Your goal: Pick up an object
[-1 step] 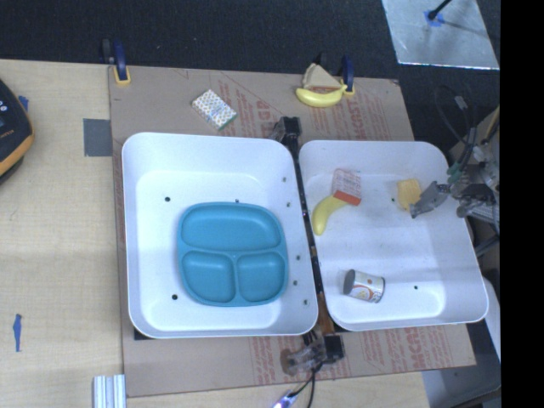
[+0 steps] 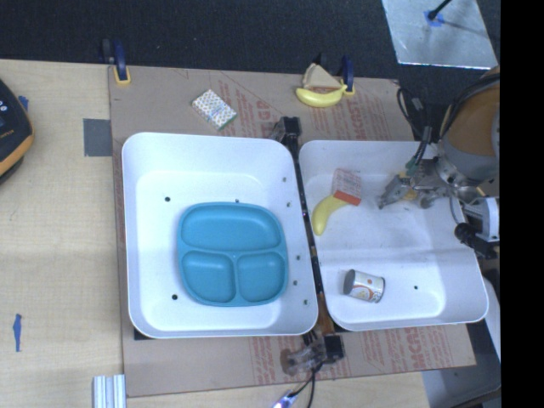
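Gripper [image 2: 399,192] over right bin [image 2: 442,308], near far-right rim.

In the right bin [image 2: 476,308], bare floor lies between the banana [image 2: 325,212] (touching a small packet [image 2: 347,182]) and the tipped can [image 2: 365,286]; both sit well apart.

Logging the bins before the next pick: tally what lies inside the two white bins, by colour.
Blue: 1, the divided plate in the left bin.
Yellow: 1, the banana in the right bin.
Red and white: 1, the small packet in the right bin.
White and tan: 1, the small can lying on its side in the right bin.
Total: 4
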Robot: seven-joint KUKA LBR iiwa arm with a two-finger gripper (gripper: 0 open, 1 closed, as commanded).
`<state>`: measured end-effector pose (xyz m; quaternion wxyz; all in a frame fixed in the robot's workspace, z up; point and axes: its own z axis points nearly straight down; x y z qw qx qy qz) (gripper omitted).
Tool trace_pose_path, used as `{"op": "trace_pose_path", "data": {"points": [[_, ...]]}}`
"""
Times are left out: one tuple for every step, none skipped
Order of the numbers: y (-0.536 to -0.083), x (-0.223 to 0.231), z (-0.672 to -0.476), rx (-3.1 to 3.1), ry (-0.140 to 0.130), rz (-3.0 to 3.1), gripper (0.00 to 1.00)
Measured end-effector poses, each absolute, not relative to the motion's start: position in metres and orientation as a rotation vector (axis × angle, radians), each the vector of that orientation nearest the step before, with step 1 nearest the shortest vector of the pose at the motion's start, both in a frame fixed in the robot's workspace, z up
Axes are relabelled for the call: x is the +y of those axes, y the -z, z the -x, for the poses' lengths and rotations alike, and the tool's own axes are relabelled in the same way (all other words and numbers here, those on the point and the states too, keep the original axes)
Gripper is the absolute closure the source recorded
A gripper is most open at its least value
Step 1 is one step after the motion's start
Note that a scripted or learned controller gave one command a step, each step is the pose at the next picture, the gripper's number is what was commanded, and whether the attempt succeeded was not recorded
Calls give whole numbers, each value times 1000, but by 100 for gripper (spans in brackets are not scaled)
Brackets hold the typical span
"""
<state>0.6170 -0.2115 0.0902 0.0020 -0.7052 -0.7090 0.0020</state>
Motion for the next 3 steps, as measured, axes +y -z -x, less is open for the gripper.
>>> {"op": "trace_pose_path", "data": {"points": [[-93,-212,-648,-2225,-1,2216,0],[-103,-212,-648,-2230,-3,2210,100],[-145,-173,-657,-2226,1,2216,100]]}}
